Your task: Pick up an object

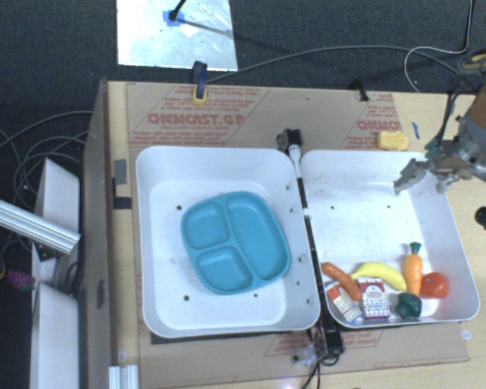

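- Your hand [425, 177] sits over the upper right part of the right bin [364, 217], near its far rim. You get grey metal fingers pointing left and down; you cannot tell how far open they are. Nothing shows between them.
- Both bins are shallow, white, smooth plastic with rounded corners, side by side and touching along the middle seam on the desk [227, 112], which looks like brown board with red print.
- Left bin [170, 185] holds one thing: a blue tray [235, 240], glossy plastic, rounded rectangle with three compartments, turned at a slant to the bin walls.
- Right bin contents are all bunched in the near right corner, well apart from your hand:
  - carrot [412, 270], orange, tapered, green top at the far end; long axis runs roughly near-to-far.
  - banana [381, 274], yellow, curved, long axis running left-right.
  - sausage-shaped orange piece [340, 279], long axis diagonal, from upper left to lower right.
  - tomato [434, 284], red, round, glossy, just right of the carrot.
  - dark green lump [408, 305], just below the carrot; shape unclear.
  - small red-and-white carton [375, 300], boxy, printed, below the banana.
- Yellow block [393, 141] lies on the desk just beyond the right bin's far rim, outside both bins.
- Black clip [291, 140] sits at the far end of the seam between the bins.
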`<state>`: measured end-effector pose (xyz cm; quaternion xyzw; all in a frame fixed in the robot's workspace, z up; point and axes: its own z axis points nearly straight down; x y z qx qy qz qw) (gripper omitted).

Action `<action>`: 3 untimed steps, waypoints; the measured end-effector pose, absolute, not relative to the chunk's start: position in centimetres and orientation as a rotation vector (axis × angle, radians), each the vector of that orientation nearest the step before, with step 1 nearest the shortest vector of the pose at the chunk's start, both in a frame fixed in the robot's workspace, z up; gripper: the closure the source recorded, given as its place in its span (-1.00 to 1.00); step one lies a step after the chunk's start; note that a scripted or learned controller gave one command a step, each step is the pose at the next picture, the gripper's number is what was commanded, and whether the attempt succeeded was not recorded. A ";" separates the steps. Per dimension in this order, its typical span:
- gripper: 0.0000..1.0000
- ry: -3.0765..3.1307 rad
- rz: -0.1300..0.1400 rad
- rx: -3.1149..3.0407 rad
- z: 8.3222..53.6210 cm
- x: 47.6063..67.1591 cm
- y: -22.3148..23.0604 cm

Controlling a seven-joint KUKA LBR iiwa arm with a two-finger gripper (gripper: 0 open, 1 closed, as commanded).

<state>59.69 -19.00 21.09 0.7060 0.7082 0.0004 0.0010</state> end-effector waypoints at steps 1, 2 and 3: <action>-1.00 2.228 -0.002 2.217 9.5 66.3 -20.2; 1.00 2.227 0.002 2.207 10.9 66.5 -20.2; 1.00 2.230 0.003 2.199 12.0 66.6 -20.3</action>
